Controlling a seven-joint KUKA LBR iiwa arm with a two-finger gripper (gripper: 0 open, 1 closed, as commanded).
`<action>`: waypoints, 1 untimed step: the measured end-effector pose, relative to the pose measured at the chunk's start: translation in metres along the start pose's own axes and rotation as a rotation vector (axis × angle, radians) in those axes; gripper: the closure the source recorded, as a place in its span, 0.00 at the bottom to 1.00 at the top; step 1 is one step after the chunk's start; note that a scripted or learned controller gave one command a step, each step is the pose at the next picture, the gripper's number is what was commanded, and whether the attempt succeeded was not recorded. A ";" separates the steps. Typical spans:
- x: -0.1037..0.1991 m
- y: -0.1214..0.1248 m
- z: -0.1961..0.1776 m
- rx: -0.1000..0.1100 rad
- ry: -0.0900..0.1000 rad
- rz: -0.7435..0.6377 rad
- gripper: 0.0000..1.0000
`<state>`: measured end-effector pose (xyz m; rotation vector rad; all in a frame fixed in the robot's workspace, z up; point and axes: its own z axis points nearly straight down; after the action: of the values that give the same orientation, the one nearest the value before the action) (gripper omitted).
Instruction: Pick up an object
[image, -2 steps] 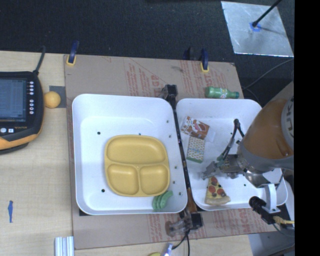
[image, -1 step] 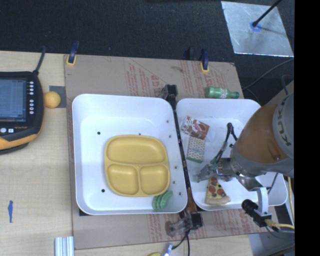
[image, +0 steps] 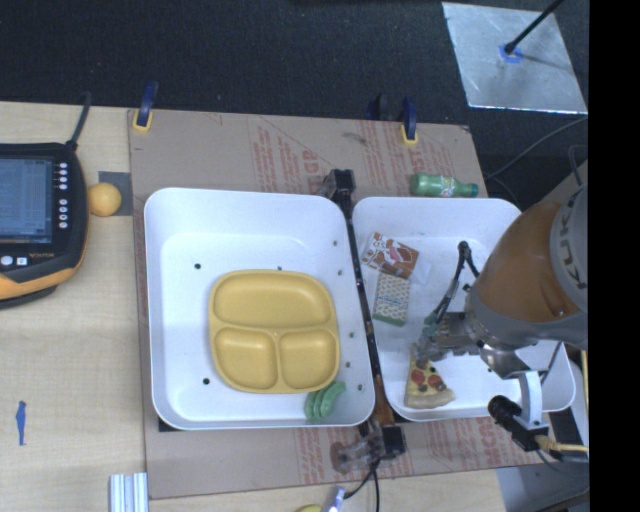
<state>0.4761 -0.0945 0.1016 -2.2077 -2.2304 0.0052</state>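
In the right bin (image: 500, 215) lie a pizza-slice toy (image: 428, 386) near the front edge, a pale green card (image: 391, 298) and a red-brown packet (image: 391, 256) behind it. My gripper (image: 432, 345) hangs low over the bin, just above and behind the pizza slice, close to its pointed top. The grey arm with its orange band (image: 525, 270) covers the right half of this bin. In the left bin (image: 170, 300) sit a yellow divided plate (image: 272, 329) and a small green toy (image: 324, 401) at the front right corner.
A green bottle (image: 443, 185) lies on the cardboard behind the right bin. A control pendant (image: 35, 220) and an orange ball (image: 103, 198) rest on the bench at the left. Clamps and cables sit between the bins at front and back.
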 end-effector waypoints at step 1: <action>-0.060 0.026 -0.068 -0.004 0.000 0.008 1.00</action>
<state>0.5028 -0.1542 0.1699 -2.2188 -2.2235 0.0014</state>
